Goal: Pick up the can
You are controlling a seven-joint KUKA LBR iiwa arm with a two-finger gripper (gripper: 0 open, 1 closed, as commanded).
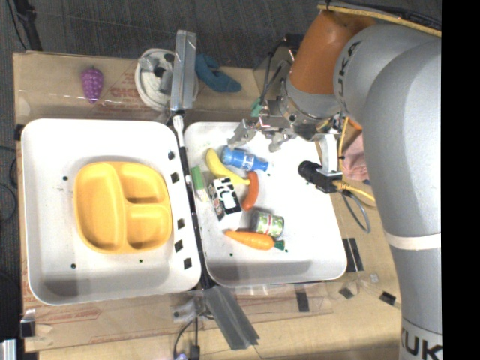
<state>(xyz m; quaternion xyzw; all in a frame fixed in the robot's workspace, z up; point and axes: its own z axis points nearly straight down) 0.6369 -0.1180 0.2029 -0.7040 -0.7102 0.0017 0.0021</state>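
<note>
- The end effector hovered over the far edge of the right bin, its fingers spread apart with nothing between them.
- The can lay on its side near that bin's middle, just above a carrot.
- A yellow tray sat in the left bin.

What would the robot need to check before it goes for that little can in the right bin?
1. Can in sight, lying in the right bin: ok.
2. Gripper above the can: not ok; it hangs near the bin's far edge, by the blue bottle.
3. Room around the can: not ok; the carrot lies right against it.
4. Fingers open: cannot tell.
5. Gripper free of load: ok, nothing visible between its fingers.
</note>
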